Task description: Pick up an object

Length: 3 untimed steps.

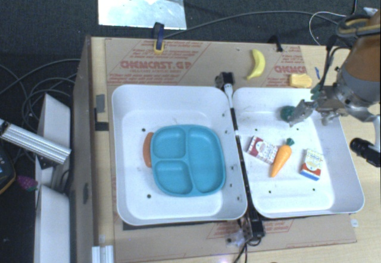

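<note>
Carrot [281, 159], orange with a green top, lies tilted in the right bin [351, 196], below and a little left of the jaws. Just left of it, touching or nearly so, is a small red-and-white box [261, 149]; to its right, apart from it, is a second small carton [311, 164] with orange, white and blue on it. The arm [360, 71] reaches in from the right, and its gripper [303, 110] hangs over the upper part of the right bin. A dark green object [290, 113] sits right at the tip of the jaws, but whether the jaws are spread, pressed together or pinching it cannot be told.

Beyond the jaws, on the surface [178, 59] outside the bins, rest a yellow banana [257, 64] and, to the right of it, a pale yellow block [300, 80]. Far left of the jaws, in the left bin [128, 137], lies a blue divided plate [188, 158] with three compartments. An orange-brown object [147, 148] peeks out at the plate's left edge, partly hidden.
</note>
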Available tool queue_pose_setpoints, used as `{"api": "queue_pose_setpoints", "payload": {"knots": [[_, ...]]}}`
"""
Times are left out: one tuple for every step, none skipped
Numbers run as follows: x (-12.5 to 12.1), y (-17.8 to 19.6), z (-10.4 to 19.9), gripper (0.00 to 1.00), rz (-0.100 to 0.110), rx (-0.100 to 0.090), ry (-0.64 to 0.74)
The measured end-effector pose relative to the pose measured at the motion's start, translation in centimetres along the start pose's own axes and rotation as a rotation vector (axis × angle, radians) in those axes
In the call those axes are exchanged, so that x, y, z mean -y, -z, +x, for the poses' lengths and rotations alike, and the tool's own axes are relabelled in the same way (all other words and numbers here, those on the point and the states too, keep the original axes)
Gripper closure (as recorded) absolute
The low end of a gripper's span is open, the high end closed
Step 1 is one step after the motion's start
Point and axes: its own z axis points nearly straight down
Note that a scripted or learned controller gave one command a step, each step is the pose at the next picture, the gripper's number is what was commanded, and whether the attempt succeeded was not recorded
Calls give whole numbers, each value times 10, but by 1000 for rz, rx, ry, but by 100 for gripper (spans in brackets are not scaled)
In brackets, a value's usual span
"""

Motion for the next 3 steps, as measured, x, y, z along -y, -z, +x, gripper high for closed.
{"api": "queue_pose_setpoints", "payload": {"knots": [[15, -75, -5, 0, 3, -1, -2], [10, -157, 11, 0, -6, -2, -1], [8, -146, 13, 100, -11, -4, 0]]}}
